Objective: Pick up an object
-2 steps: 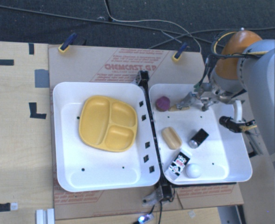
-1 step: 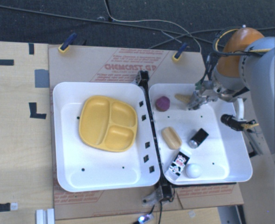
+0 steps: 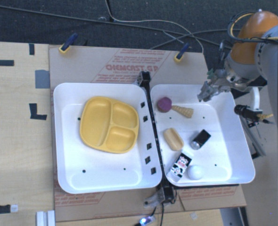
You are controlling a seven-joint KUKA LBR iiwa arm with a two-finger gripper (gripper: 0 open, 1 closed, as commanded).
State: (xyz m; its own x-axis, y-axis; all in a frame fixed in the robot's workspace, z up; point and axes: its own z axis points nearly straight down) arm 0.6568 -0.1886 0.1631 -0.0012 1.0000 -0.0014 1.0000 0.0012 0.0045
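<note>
My gripper (image 3: 204, 95) hangs over the far right part of the right bin (image 3: 238, 154), with nothing seen between its fingers. In that bin lie a purple-topped ice cream cone (image 3: 173, 107), a tan bread roll (image 3: 173, 139), a small black block (image 3: 201, 139), a black-and-white cow-patterned carton (image 3: 181, 167) and a white ball (image 3: 195, 172). The cone is the nearest, to the left of and a little below the gripper. A yellow divided plate (image 3: 109, 124) rests in the left bin (image 3: 68, 173).
A black divider (image 3: 151, 131) runs between the two bins. Clamps (image 3: 68, 42) and cables lie on the cardboard beyond the bins. The arm's orange band (image 3: 254, 29) is at the upper right.
</note>
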